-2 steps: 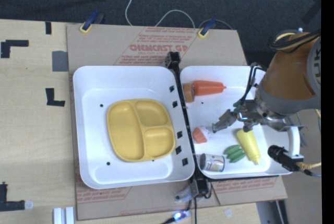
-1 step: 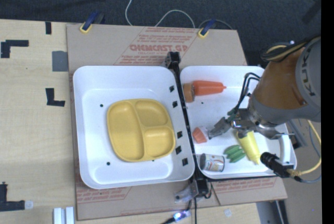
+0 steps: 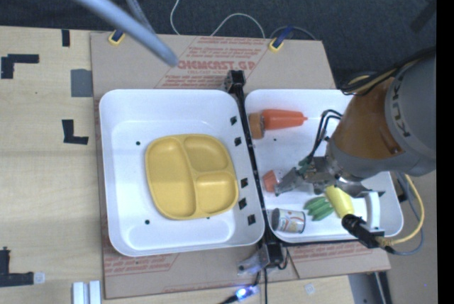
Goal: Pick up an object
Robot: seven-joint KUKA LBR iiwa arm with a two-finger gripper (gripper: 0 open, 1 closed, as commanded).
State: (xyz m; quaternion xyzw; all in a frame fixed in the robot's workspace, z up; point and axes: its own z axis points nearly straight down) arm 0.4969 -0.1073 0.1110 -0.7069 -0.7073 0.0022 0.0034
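My gripper [image 3: 284,182] hangs low in the right bin [image 3: 323,98], near its left wall, with the arm coming in from the right. Right at its tip lies a small red-orange object [image 3: 269,180]; whether the two touch is unclear. An orange carrot [image 3: 281,119] with a brown end rests at the back of this bin. A small silver can [image 3: 289,221] lies on its side at the front, and a green object [image 3: 318,208] sits just right of it, below the wrist.
The left bin [image 3: 120,154] holds a yellow divided plate [image 3: 191,175] in its middle. A black divider [image 3: 245,154] runs between the bins. Both bins stand on a cardboard sheet [image 3: 213,58] on the bench.
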